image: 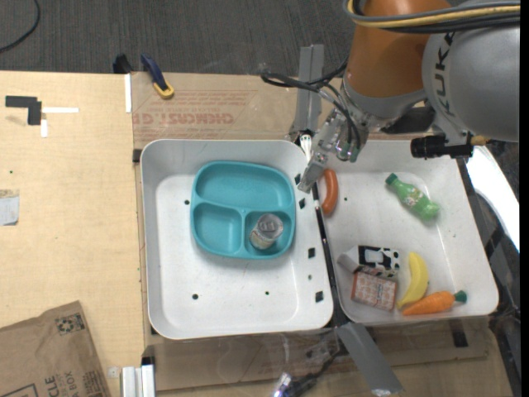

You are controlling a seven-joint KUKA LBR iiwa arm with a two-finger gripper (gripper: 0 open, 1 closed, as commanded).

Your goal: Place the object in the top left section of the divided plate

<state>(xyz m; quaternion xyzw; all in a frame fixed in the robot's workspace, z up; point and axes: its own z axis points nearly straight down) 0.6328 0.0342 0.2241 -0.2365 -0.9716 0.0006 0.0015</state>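
Grey-and-orange arm's claw poised at the divide between two shallow white bins.

We read "KUK", the visible start of the maker's name, on the grey arm link up and right of the claw, mirrored red print on the brown cardboard sheet up and left of it, and "CLE" and "BOX" on the cardboard flap far down-left. We count one teal three-section divided plate just left of the claw in the left bin, with one small metal can in its lower right section. Right of the claw in the right bin lie one orange-red sausage just beside the fingertips, one green bottle, one black-and-white carton, one reddish box, one banana and one carrot. We cannot tell how the claw's fingers stand.
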